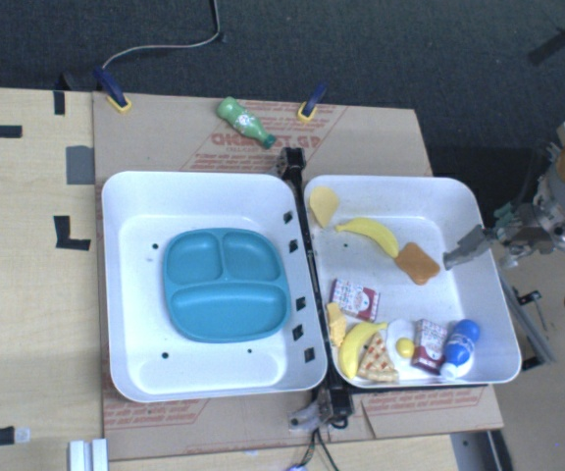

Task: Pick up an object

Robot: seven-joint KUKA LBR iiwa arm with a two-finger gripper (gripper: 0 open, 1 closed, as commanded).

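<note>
Right now the claw (464, 247) hangs at the right edge of the right white bin (459, 196), and I cannot tell how it is set. Close beside it lies a flat brown toy toast (418, 262), next to a yellow toy banana (371, 234). That toast looks thin, so the claw might slip off it or bump the bin wall.

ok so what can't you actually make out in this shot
- Gripper, camera view: small and dark over the right bin's right side; whether it is open or shut is too small to tell.
- Arm: cut off by the picture's right edge.
- Pile at the right bin's bottom: the banana, pizza slice and blue-capped item overlap, so their hidden parts and labels are unreadable.
- Small red-and-white carton: print too small to read.
</note>
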